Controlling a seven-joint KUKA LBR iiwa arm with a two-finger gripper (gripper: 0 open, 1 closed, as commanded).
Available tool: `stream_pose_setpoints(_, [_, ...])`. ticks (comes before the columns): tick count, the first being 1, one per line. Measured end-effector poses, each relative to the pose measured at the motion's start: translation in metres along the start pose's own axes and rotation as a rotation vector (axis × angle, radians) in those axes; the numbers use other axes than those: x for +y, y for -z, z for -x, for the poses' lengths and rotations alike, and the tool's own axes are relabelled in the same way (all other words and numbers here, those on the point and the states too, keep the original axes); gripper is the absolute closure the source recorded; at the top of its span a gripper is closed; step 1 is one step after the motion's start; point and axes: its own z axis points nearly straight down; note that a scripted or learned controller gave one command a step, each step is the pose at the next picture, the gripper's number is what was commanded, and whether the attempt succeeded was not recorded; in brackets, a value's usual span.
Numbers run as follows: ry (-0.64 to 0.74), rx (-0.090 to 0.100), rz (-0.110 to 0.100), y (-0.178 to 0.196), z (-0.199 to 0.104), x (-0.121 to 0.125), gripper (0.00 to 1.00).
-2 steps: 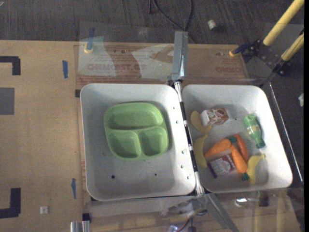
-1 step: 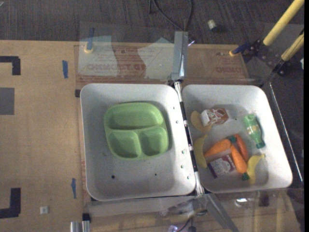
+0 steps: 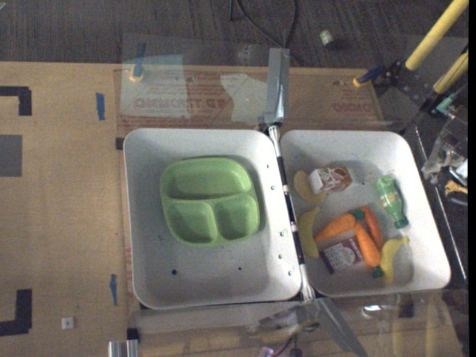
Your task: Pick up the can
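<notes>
Subject item: the can [image 3: 331,178] lies on its side in the right bin [image 3: 416,155], in the far-left part of that bin's floor. Its label is white with red, and one end faces the dividing rim between the bins.

Contacts: a pale yellow chip-shaped piece [image 3: 303,186] lies against the can's left end, between it and the dividing rim. The can's far side and right side face bare white floor, and the far wall is near but apart from it.

Nearer the camera, an orange carrot [image 3: 338,227] lies slantwise, apart from the can. A second carrot [image 3: 369,235] lies beside the first, and a red-and-white labelled package [image 3: 342,256] touches them from below. A yellow wedge [image 3: 307,233] rests along the dividing rim. A banana [image 3: 392,253] lies near the bin's near-right corner. A green bottle [image 3: 390,201] lies toward the right wall, well apart from the can, with open floor between them.

The left bin [image 3: 149,274] holds a green divided plate [image 3: 212,199] set toward its far side, with bare floor around it.

Tool: the gripper [image 3: 445,158] appears as grey hardware at the right edge, outside the right bin's rim and well apart from the can. Whether it is open or closed cannot be told. Nothing is seen held in it.
</notes>
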Motion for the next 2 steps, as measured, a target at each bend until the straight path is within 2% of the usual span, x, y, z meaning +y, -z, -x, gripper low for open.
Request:
stream_pose_setpoints(1, [-0.243,-0.001,0.002,0.151,0.012,-0.026,1.00])
stream_pose_setpoints(2, [-0.167,-0.001,0.002,0.164,-0.047,0.053,1.00])
